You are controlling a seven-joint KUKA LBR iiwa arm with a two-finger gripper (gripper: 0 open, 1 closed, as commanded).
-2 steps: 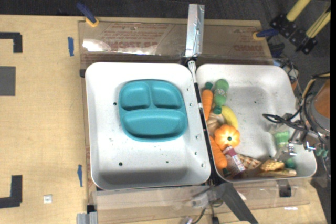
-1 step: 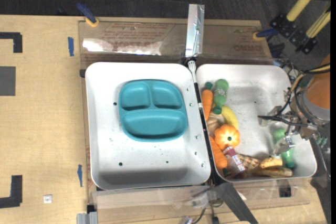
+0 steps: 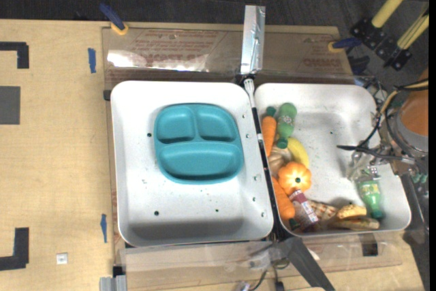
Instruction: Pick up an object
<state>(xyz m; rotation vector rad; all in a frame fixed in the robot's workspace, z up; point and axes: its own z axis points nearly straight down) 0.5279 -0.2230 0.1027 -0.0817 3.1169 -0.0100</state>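
The bench (image 3: 48,146) is pale wood with black tape marks down its left side. On it sit two white bins, touching along their inner edges.

The left bin (image 3: 136,208) holds one thing — a teal tray (image 3: 197,142) with three compartments, lying flat near the middle, a little toward the far side.

Behind the seam between the bins a silver strip (image 3: 253,37) stands up over clear plastic sheeting.

The right bin (image 3: 327,112) is crowded along its left wall and near edge. A carrot (image 3: 269,135) lies along the left wall, with a green bottle (image 3: 286,116) just beside it at the far end. Below those is a banana (image 3: 298,150), then an orange fruit (image 3: 294,177) touching it. A second carrot (image 3: 283,201) lies against the wall nearer the front. A small red-labelled bottle (image 3: 304,209) leans beside it, and a brown, bread-like piece (image 3: 344,212) lies along the near edge.

At the bin's right side the gripper (image 3: 362,167) hangs low, its dark wires and metal parts tangled in view; whether it is clenched or released I cannot tell. Just below it a green and clear bottle (image 3: 372,195) stands near the right wall — touching the gripper or not is unclear.

The arm's orange band (image 3: 417,116) shows at the right edge.
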